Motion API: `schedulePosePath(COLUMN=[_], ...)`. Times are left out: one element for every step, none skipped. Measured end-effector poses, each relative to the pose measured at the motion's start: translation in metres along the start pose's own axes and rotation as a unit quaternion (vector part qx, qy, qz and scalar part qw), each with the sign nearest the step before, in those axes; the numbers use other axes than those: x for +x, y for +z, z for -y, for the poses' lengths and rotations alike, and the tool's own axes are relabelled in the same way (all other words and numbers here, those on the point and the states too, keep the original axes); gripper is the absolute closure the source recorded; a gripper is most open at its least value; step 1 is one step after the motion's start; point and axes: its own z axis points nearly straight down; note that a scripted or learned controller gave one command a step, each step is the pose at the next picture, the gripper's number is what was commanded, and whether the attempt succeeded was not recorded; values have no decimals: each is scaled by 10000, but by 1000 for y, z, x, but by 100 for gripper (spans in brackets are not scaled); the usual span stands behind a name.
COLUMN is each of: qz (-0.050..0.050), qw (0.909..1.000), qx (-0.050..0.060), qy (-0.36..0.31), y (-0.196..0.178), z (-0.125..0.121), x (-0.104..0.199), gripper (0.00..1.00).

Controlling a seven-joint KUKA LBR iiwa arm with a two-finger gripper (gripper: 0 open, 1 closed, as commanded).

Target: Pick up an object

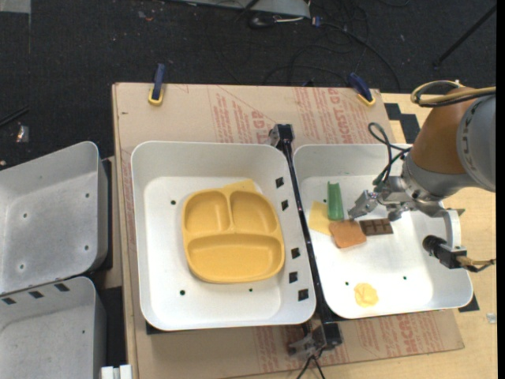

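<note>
bins sit side by side on the bench. the left bin [150, 212] holds a yellow tray [233, 237] with three parts. the right bin [442, 290] holds a few small things. a green block [335, 200] stands near the middle wall. a pale yellow piece [319, 218] lies just beside it. an orange-brown block [347, 234] touches a small dark brown piece [376, 227]. a little yellow thing [365, 294] lies apart, near the front. the gripper [371, 204] hangs low over the right bin, just above the brown piece and near the green block. i cannot tell if it is wide or closed, and nothing shows between its tips.
</note>
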Motion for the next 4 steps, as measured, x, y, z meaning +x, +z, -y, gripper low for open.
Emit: schedulePosePath(qz=[6,3,2,4], qw=[10000,10000,10000,10000], qx=[-17,-22,-15,-18], qy=[1,-15,-18,-18], y=[-12,-56,-100,-136], z=[-1,2,6,6], x=[0,5,10,10], gripper=[100,100,100,100])
